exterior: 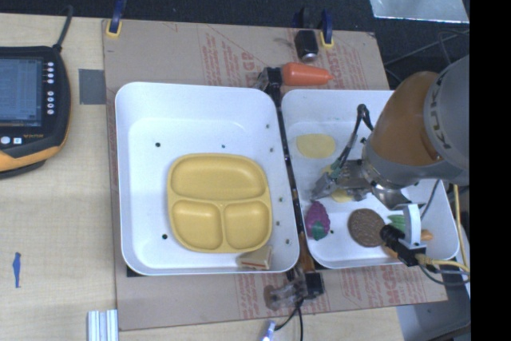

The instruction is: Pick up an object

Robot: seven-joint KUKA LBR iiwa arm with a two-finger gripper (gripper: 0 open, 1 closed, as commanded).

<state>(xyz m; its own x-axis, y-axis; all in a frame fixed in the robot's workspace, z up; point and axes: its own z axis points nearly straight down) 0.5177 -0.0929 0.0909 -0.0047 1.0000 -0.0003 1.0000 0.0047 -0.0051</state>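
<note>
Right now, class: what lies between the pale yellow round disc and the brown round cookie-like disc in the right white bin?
In the camera view, the end effector reaches in between the pale yellow round disc and the brown round disc, above a small yellowish piece.

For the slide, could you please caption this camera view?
Arm's gripper low in the right bin among small food toys; yellow divided tray in the left bin.

Purple-green toy, brown disc, yellow disc: flat in right bin.
</note>
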